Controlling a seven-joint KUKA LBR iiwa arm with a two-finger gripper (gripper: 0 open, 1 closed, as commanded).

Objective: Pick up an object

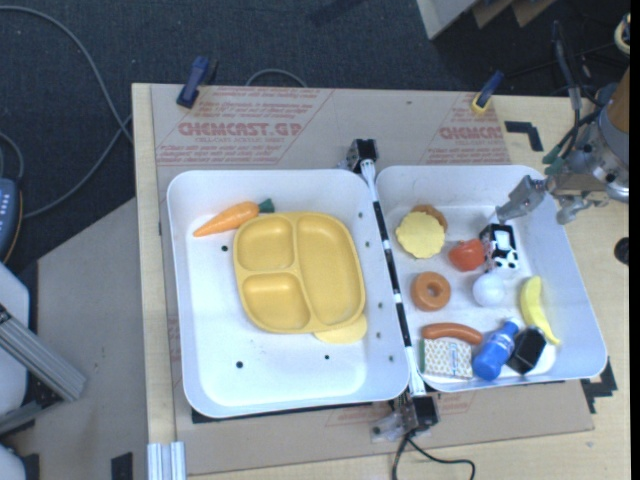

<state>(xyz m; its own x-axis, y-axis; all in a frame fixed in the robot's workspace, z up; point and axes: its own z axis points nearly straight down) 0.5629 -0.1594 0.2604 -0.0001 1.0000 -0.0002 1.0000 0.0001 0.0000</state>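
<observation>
2 fingers [545, 200] hover above the right bin [585, 298], holding nothing.

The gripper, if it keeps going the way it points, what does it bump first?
Probably the black-and-white cow toy, just below-left of the gripper in the right bin. Depth is unclear, so it might reach bare bin floor first.

The gripper [545, 196] was all grey metal, kinda boxy, with a flat angled finger [520, 200] poking over the right bin [590, 298]. Thin dark cables looped above it, near a bit of orange band.
</observation>
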